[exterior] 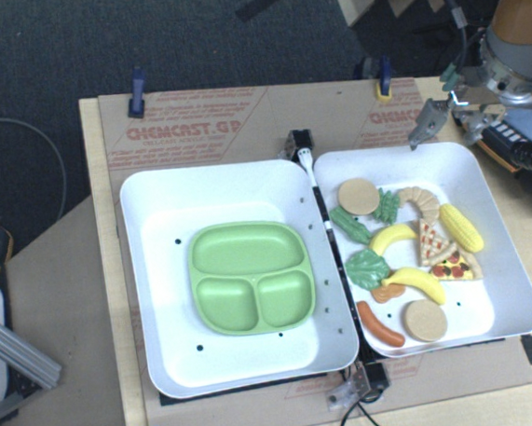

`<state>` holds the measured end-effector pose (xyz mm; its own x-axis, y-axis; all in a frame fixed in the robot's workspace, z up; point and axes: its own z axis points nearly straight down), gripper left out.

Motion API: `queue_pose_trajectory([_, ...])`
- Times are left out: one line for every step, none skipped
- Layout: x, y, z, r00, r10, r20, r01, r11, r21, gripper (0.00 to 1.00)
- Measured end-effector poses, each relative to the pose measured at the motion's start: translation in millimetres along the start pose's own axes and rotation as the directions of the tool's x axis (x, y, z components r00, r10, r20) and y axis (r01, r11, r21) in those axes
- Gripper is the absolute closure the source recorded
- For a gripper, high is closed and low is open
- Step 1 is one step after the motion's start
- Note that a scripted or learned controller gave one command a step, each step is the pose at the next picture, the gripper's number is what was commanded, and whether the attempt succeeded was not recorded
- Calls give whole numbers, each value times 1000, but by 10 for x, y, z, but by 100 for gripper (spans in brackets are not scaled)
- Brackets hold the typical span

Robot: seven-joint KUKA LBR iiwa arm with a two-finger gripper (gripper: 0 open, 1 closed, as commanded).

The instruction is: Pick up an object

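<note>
The right bin (488,186) holds several toy foods: a tan round bun (358,196), a yellow corn cob (460,226), two bananas (392,237) (415,283), pizza slices (432,240), green leafy pieces (367,268), a red sausage (380,326) and a second round bun (425,321). My gripper (447,124) hangs above the bin's far right corner, clear of the foods. It is open with nothing between its fingers. The arm (508,53) comes in from the upper right.
The left bin (155,227) carries a green divided plate (251,276). A black hinge strip (321,221) runs between the bins. Blue clamps (136,95) (384,76) grip the board's far edge. Cables lie on the dark floor at left.
</note>
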<state>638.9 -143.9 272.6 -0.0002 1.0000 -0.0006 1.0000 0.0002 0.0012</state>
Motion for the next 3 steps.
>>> queue_pose_trajectory([551, -280, 1929, 1000, 1, -7, -1, 1000, 3, 0])
queue_pose_trajectory([498, -820, 1822, 1000, 4, 0, -4, 1000, -11, 0])
queue_pose_trajectory([520, -1577, 1827, 1000, 5, 1, -5, 1000, -12, 0])
